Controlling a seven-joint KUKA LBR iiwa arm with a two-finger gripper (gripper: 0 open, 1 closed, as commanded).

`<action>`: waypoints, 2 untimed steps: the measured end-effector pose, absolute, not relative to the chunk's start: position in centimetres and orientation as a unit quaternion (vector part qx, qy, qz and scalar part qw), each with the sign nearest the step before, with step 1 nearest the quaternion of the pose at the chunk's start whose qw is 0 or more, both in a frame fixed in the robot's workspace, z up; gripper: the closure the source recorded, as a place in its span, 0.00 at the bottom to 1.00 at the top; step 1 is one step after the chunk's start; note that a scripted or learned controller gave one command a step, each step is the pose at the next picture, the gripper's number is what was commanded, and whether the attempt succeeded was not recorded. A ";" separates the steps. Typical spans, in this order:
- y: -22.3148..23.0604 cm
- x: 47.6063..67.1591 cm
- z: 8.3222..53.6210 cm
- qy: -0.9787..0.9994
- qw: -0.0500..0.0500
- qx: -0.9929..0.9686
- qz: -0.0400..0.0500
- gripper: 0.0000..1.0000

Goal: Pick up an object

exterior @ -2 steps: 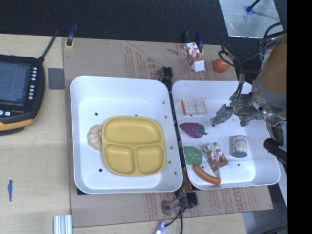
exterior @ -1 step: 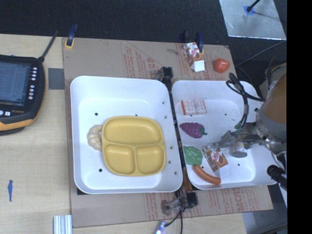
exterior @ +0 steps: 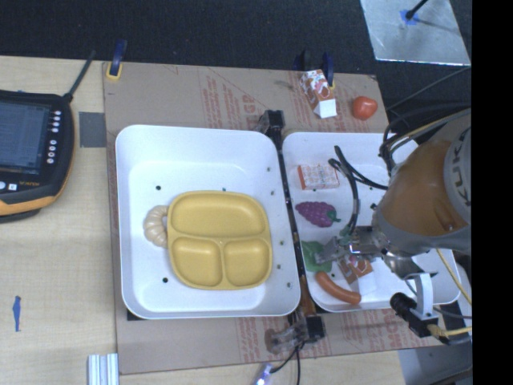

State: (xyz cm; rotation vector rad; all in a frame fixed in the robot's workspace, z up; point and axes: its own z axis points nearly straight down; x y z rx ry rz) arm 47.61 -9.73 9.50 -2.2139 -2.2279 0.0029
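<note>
Near edge of right bin (exterior: 449, 299): orange sausage-like toy (exterior: 337, 288) against the front wall. Just behind, pincer (exterior: 346, 255) low over a small brown-and-red packet (exterior: 353, 268) and a green piece (exterior: 313, 254); open or closed, cannot tell, and no grip to be seen. Farther back, purple grape bunch (exterior: 316, 212), then a red-and-white carton (exterior: 317, 176), print too small to read. Left bin (exterior: 136, 215): yellow divided tray (exterior: 218, 239), beige item (exterior: 155, 224) touching its left edge, bare room around. Beyond on the table (exterior: 48, 295): small carton (exterior: 318, 91), red ball (exterior: 364, 107). Partial "KU" on the arm (exterior: 429, 191).
</note>
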 end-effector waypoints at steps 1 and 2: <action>-9.8 47.6 10.5 -0.711 0.001 -0.703 0.002 1.00; -3.6 54.8 19.2 -0.709 0.001 -0.705 0.000 1.00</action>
